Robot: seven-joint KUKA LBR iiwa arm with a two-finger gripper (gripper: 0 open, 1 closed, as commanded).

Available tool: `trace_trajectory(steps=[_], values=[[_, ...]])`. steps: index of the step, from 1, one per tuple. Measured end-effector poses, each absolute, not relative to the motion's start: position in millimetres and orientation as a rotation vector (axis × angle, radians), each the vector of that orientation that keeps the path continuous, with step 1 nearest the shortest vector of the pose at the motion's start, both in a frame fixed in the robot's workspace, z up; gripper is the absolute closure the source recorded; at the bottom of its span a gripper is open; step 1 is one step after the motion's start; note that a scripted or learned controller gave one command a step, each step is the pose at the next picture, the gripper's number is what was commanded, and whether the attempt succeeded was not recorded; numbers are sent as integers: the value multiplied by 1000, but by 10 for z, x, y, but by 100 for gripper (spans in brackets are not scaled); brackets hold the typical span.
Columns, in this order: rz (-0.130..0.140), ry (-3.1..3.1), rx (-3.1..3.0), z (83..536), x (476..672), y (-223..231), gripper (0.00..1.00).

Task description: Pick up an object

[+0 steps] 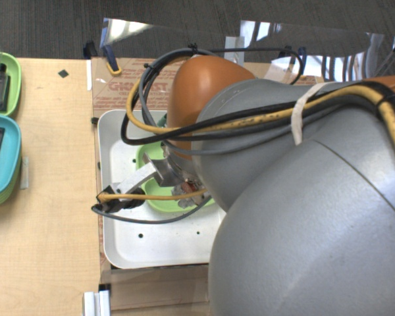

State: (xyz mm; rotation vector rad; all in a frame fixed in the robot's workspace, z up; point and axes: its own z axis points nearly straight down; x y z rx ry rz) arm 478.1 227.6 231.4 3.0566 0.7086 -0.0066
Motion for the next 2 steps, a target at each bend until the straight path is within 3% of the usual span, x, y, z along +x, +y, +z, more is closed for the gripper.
trace_trajectory(steps=[1,2], values=[[-4,854,3018,3331,4787,2282,100],[-1,306,3121,3333,4787,2281,100]])
